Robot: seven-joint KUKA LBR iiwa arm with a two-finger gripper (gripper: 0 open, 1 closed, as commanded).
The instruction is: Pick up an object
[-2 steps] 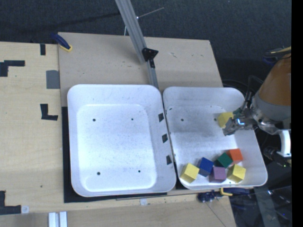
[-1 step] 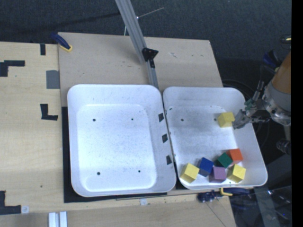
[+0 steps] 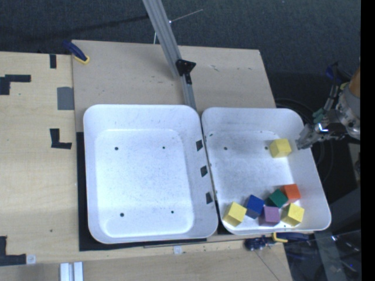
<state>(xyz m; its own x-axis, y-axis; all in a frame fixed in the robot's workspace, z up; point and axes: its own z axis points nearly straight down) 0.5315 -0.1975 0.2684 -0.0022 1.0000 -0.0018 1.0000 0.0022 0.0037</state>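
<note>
Yellow cube (image 3: 280,148) sits skewed in rt bin (image 3: 234,122), hand (image 3: 309,134) beside, grip state unclear

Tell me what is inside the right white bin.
The right white bin holds seven small blocks: one yellow cube alone near the far side, and yellow, blue, purple, green, orange, yellow clustered at the near edge.

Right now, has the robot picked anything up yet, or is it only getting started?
Nothing looks lifted yet. The lone yellow block rests on the floor of the right bin, and the other blocks lie clustered at its near edge. The gripper sits at that bin's right rim, close beside the yellow block, so an approach seems under way. Grasping and lifting are still left.
</note>
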